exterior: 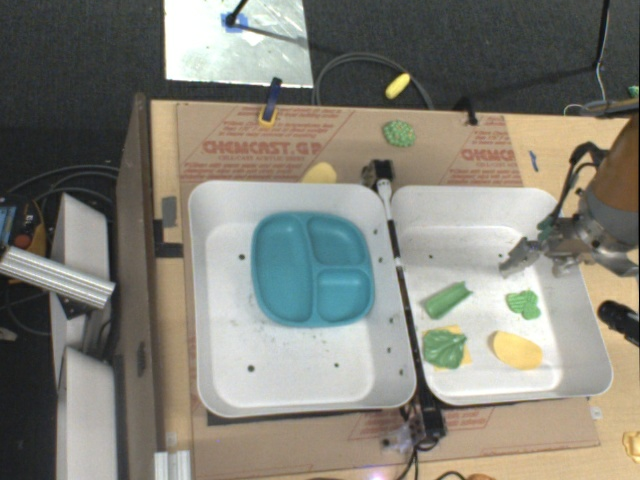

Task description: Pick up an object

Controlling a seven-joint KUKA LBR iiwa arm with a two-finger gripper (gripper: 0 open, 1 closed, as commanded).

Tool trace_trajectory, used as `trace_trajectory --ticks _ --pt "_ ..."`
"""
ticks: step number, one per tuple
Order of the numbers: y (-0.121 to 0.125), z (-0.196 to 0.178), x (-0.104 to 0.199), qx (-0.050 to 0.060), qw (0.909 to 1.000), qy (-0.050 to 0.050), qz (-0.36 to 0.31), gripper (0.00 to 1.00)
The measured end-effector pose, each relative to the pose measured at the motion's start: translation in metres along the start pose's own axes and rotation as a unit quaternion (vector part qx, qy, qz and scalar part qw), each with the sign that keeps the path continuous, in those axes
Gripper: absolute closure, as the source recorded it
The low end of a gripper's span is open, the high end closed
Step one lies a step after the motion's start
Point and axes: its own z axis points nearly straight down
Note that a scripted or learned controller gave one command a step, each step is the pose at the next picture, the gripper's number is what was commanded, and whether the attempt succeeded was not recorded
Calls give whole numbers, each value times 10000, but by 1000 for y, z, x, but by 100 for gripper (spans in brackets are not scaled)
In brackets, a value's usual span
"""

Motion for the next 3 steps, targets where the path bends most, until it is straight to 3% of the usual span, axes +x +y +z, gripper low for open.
trace_trajectory --ticks 1,2,3 --pt "-28 45 -23 -24 10000 12 -24 0" --pt "-38 68 -17 -39 10000 14 -37 0" --pt "13 94 -21 -63 10000 6 -68 0"
